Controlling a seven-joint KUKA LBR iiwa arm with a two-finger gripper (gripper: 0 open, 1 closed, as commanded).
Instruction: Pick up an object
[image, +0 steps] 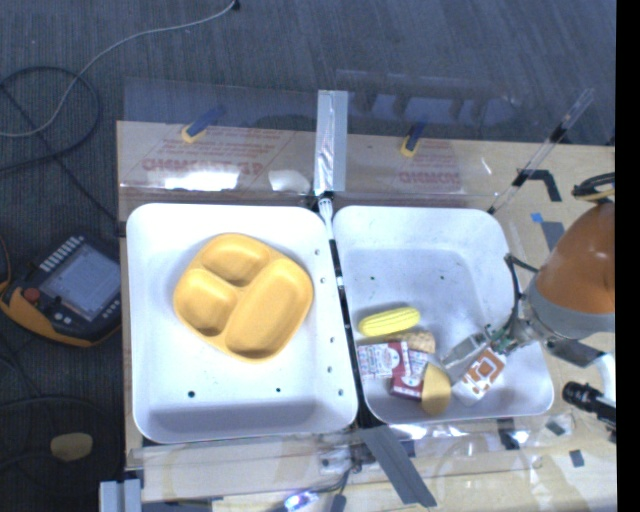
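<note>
Since the grey arm w/ orange band (585, 270) reaches in over the right white bin (440, 235), its gripper (497, 340) sits low near that bin's front-right corner, just above the small white-and-orange carton (483, 372); likely the pick target. Whether the gripper is wide or narrow, can't tell. Beside the carton, along the bin's front edge: yellow plastic corn cob (389, 321), red-and-white packet (405, 372), tan wedge (436, 392), bunched up, so neighbours may snag. Left white bin (150, 400) carries a yellow three-compartment tray (243, 295).

Glossy yellow plastic tray (243, 295), smooth white bins (160, 400)
</note>
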